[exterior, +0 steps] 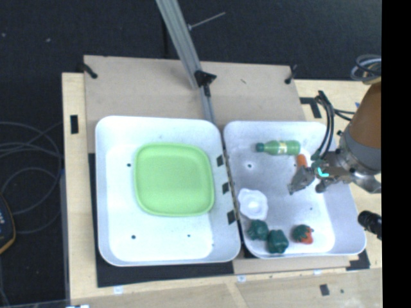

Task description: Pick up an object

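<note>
A tan bench carried the two white bins. A grey metal pole slanted across its far edge, and dark cables lay on the floor beside it.

Robotics lab, wooden bench, two white bins, loose cables, dark floor

We look down from one fixed camera above the bench, tilted at a slant and set far enough to take in both bins. The gripper sits toward our right, over the right bin, with the left bin well off to its left.
</note>
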Controlling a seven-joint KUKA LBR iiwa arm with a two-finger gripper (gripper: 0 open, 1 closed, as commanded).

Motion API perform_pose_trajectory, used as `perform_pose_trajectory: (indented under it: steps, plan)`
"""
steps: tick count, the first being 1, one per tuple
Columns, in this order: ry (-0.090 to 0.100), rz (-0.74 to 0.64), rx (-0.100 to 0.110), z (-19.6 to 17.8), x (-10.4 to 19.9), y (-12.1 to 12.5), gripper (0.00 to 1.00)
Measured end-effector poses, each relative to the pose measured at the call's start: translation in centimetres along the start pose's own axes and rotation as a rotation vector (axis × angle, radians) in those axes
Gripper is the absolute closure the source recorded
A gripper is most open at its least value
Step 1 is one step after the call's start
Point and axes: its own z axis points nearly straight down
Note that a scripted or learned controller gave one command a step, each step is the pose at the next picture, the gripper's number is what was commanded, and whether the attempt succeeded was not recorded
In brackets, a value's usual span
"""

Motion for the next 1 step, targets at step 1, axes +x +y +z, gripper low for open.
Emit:
perform_pose_trajectory:
  steps: [1]
  plan:
    - [0.0, 0.0, 0.0, 0.0, 0.0, 0.0, 0.0]
